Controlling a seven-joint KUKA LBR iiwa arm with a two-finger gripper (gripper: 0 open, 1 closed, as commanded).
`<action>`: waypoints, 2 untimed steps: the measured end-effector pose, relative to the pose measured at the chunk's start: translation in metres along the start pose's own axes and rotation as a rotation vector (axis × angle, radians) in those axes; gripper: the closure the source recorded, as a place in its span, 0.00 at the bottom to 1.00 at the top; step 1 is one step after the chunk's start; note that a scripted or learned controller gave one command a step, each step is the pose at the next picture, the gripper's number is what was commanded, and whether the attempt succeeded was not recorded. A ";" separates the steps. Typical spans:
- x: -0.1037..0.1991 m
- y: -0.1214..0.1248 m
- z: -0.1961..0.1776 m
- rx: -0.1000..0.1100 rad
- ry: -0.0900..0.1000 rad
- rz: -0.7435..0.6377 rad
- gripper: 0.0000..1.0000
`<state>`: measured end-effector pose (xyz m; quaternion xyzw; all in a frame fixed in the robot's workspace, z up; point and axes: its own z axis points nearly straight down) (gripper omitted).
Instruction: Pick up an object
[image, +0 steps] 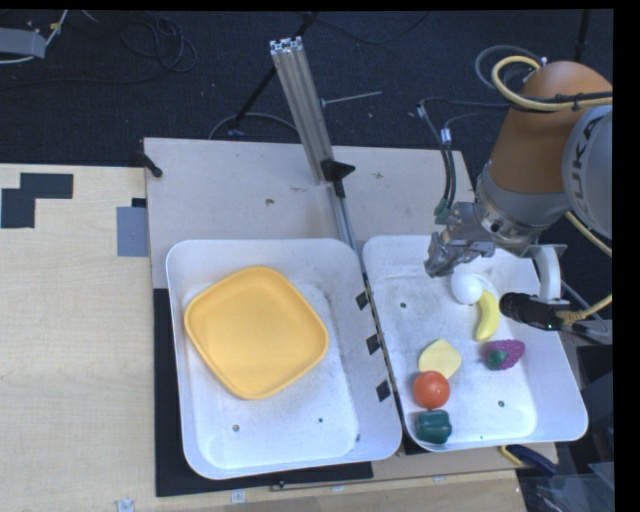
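Camera view: claw (447, 259) over the right bin
Small round white ball (466, 288) sits just nearer-right of it; can't tell its grip state.

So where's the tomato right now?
The tomato sits in the right bin, near its front edge, between the yellow lemon-like piece and the green pepper.
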<state>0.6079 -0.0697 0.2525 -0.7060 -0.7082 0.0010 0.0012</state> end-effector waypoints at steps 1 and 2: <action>0.061 0.007 0.010 0.000 0.000 -0.001 1.00; 0.116 0.003 0.008 -0.001 0.000 0.000 1.00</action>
